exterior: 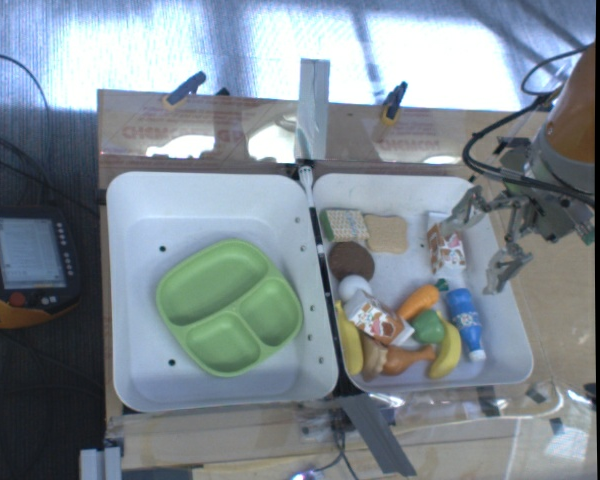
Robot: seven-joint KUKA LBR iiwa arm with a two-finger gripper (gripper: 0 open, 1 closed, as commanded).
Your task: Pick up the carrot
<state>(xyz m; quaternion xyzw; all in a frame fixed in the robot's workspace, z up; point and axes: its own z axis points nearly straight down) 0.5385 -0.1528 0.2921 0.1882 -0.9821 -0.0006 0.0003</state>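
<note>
The carrot (420, 300) is orange with a small green top. It lies slanted in the lower middle of the right bin (500, 363), wedged between a small carton (374, 320), a green vegetable (430, 326) and a blue bottle (465, 320). My gripper (486, 240) hangs over the bin's right rim, up and to the right of the carrot and well apart from it. Its fingers (506, 266) are spread open with nothing between them. A red-and-white packet (447, 248) lies just left of the gripper.
The right bin also holds a cracker (387, 232), a waffle piece (345, 225), a brown round (350, 259), a white bottle (353, 288), bananas (446, 352) and an orange-brown item (405, 360). A green divided plate (230, 306) sits in the left bin (140, 218).
</note>
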